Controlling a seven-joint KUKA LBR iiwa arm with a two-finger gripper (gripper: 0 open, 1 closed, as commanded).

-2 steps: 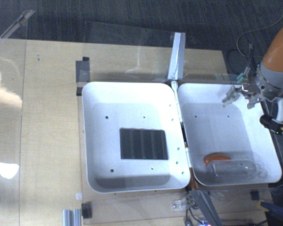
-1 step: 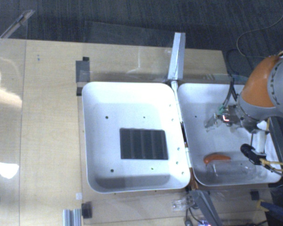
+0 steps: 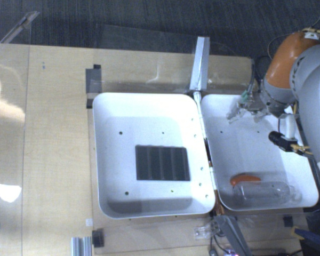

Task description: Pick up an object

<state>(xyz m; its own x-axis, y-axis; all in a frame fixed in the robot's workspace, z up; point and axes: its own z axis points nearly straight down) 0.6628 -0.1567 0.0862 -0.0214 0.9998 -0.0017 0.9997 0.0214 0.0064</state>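
Now, bench (image 3: 48,169): pale wood, seen from above at a slant, bearing two shallow white bins side by side.
Left bin (image 3: 149,116): white with rounded corners, at 9 o'clock of its neighbour, the two rims close together along the shared side.
Dark ribbed slab (image 3: 162,163): flat, rectangular, dark grey with grooves running its length; lying near the middle of the left bin's floor, slightly toward 5 o'clock.
Right bin (image 3: 240,153): white and shallow, at 3 o'clock of the left bin.
Orange object (image 3: 244,179): small and elongated, lying on the right bin's floor toward 6 o'clock; too small to tell what it is.
Clear bottle (image 3: 266,191): see-through, lying on its side along the 6 o'clock wall of the right bin, just beside the orange object at its 4 o'clock; touching or apart, cannot tell.
Arm (image 3: 309,89): grey, with an orange band (image 3: 285,63), reaching in from 3 o'clock over the right bin.
Gripper (image 3: 244,110): over the 12 o'clock part of the right bin, near its back wall, well apart from the orange object and the clear bottle.
Claw state: spread or pressed together, cannot tell; too small and blurred.
Metal post (image 3: 200,63): grey strip at 12 o'clock of the seam between the bins.
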